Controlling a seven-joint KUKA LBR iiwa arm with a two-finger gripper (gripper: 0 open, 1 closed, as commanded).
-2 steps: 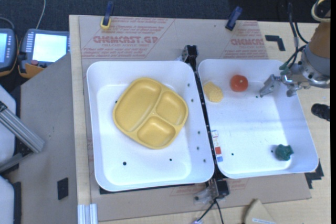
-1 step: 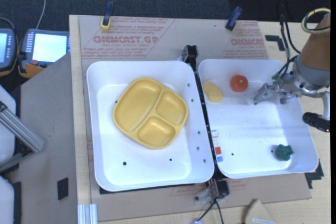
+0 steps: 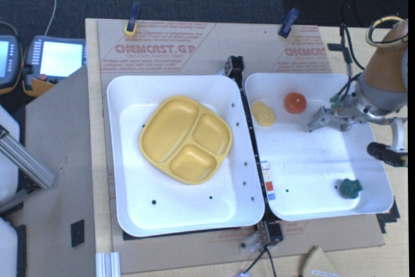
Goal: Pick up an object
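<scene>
A red ball (image 3: 295,102) lies near the far wall of the right bin (image 3: 311,201), with a pale yellow lump (image 3: 263,113) just beside it to its left and a green toy (image 3: 350,188) well apart in the near right corner. The left bin (image 3: 130,204) holds a yellow divided plate (image 3: 186,139). The arm (image 3: 389,74) leans in from the right; its fingers (image 3: 322,118) stand spread and bare, near the ball.

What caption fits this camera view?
Gripper hovers beside a red ball in the right bin; yellow tray fills the left.
</scene>
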